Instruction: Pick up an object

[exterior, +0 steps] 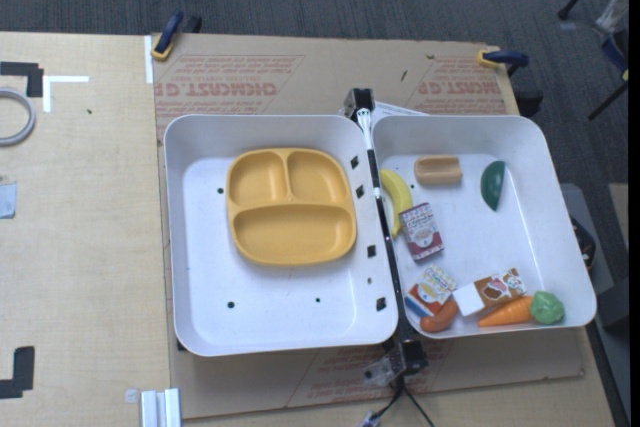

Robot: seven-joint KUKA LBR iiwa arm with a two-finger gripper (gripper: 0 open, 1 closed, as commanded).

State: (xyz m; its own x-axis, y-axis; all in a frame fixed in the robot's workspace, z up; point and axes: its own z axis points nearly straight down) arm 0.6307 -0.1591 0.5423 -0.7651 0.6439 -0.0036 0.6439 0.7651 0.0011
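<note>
The wooden bench (80, 245) is covered in its middle by a cardboard sheet (230, 80), on which two white bins are set side by side. The left bin (200, 315) is occupied by a yellow divided plate (292, 205) in its far half. The right bin (545, 235) holds all the small items, so the task's object is to be taken from there.

An orange carrot (505, 312) is lying at the near wall, touching a green round piece (547, 307) and a brown-and-white packet (497, 288). A banana (396, 198) is pressed against the left wall, just beside a red carton (422, 231). A tan block (438, 172) and a green oval (493, 185) are placed at the far side, each apart from its neighbours.

Whether the gripper is released or clenched cannot be told.

The tan block is judged the best target: free floor is left around it, and flat sides are offered. It should be approached from straight above, with the closing line set across its short width. The near cluster is best avoided, since neighbours could be clipped.
</note>
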